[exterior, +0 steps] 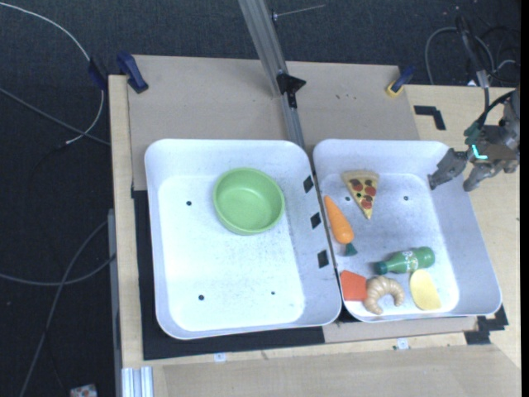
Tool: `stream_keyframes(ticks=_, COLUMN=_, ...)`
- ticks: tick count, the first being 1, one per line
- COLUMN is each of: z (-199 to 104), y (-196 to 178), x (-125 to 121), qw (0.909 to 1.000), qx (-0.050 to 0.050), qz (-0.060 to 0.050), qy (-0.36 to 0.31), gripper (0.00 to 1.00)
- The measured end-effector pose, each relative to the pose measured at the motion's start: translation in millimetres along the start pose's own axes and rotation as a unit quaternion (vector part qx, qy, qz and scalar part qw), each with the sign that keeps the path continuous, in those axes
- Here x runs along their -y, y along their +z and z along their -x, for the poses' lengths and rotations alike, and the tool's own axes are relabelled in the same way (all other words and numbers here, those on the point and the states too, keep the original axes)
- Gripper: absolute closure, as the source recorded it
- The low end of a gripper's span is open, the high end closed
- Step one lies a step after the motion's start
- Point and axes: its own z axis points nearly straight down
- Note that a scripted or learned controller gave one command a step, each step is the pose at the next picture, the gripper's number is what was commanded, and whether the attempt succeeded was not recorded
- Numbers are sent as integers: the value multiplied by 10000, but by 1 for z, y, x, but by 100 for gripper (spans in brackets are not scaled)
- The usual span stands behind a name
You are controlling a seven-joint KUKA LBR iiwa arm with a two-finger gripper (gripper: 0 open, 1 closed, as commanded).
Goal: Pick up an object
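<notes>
The right bin (463,222) holds a pizza slice (362,190), an orange carrot (337,220), a green bottle (406,260), a red piece (353,285), a tan croissant (383,293) and a yellow piece (425,289). A green bowl (249,200) sits in the left bin (178,238). My gripper (461,174) hangs over the right bin's upper right rim, open, its two dark fingers spread with nothing between them. It is well to the right of the pizza slice and above the bottle.
A slanted metal pole (266,40) runs down to the gap between the bins. Blue clamp (131,73) and yellow clamp (401,79) grip the board's back edge. Cables trail on the dark floor at left and upper right.
</notes>
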Motion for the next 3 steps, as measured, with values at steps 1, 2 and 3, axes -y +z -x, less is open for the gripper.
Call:
stream_keyframes(ticks=1, z=0, y=-3, x=-1, qw=10000, qx=5, qz=29, qy=-3, gripper=0)
stream_keyframes(ticks=2, z=-9, y=45, x=-4, qw=10000, qx=-1, qz=-5, qy=-10, gripper=0)
stream_keyframes(ticks=3, z=-14, y=99, x=-13, qw=10000, qx=-3, qz=-8, qy=-12, gripper=0)
